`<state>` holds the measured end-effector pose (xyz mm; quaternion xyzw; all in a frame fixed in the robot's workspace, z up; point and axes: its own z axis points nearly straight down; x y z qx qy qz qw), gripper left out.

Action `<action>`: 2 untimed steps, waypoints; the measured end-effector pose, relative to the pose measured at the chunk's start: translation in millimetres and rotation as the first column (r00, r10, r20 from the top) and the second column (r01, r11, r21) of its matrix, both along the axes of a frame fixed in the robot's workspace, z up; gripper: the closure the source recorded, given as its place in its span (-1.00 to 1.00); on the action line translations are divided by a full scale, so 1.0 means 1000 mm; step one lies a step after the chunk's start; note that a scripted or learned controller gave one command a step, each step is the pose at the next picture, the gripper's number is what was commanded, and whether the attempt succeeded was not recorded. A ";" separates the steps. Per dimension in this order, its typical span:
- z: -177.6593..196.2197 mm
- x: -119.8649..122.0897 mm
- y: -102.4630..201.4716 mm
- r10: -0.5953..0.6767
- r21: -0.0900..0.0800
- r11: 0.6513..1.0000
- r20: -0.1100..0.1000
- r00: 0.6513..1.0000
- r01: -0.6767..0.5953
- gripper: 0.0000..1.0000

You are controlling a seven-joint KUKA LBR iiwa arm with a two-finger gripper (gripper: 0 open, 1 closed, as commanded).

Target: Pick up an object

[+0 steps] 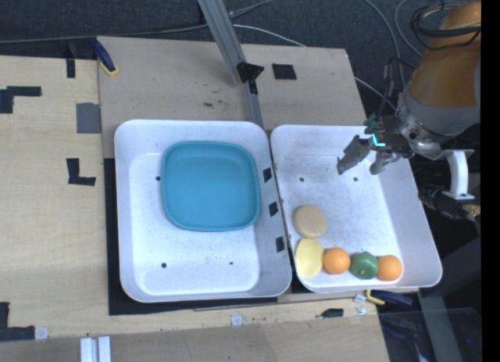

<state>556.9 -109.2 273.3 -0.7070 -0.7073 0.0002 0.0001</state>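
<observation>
End effector (364, 159) hangs over the right bin (406, 196), fingers spread, nothing between them; fruit (337, 261) lies near its front edge.

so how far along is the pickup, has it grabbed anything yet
Nothing looks done yet: the gripper hangs open with nothing between its fingers, over the bare upper part of the right bin. The beige round piece, yellow lemon-like piece, two orange balls and green piece all lie at the bin's near edge. Descending, grasping and lifting one remain.
</observation>
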 end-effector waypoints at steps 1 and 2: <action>0.000 0.000 0.000 0.000 0.000 1.000 0.000 1.000 0.000 -1.00; -0.055 -0.001 -0.010 -0.001 0.000 1.000 -0.005 1.000 0.001 -1.00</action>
